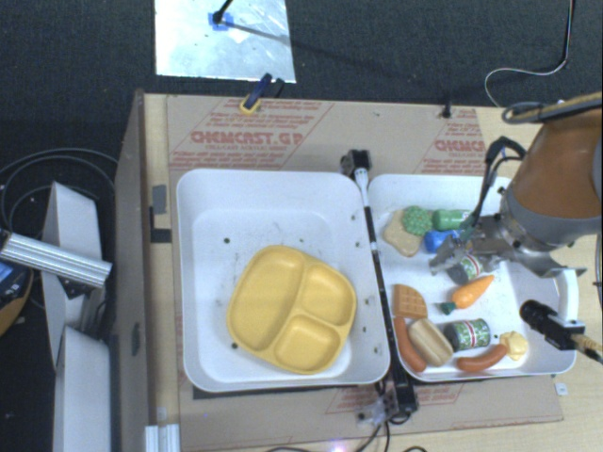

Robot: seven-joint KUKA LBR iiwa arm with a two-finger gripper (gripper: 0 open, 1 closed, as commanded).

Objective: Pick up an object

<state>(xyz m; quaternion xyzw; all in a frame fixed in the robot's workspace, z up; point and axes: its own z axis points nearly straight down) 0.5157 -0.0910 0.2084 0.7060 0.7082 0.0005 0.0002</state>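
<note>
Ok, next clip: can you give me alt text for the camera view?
The grey and orange arm reaches from the right, its gripper low over toy food in the right bin, near a green can and a carrot. The left bin holds a yellow divided plate.

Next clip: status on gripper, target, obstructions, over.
Gripper low in right bin, over a small can; grip unclear. Carrot and blue toy crowd it. Yellow tray in left bin.
</note>
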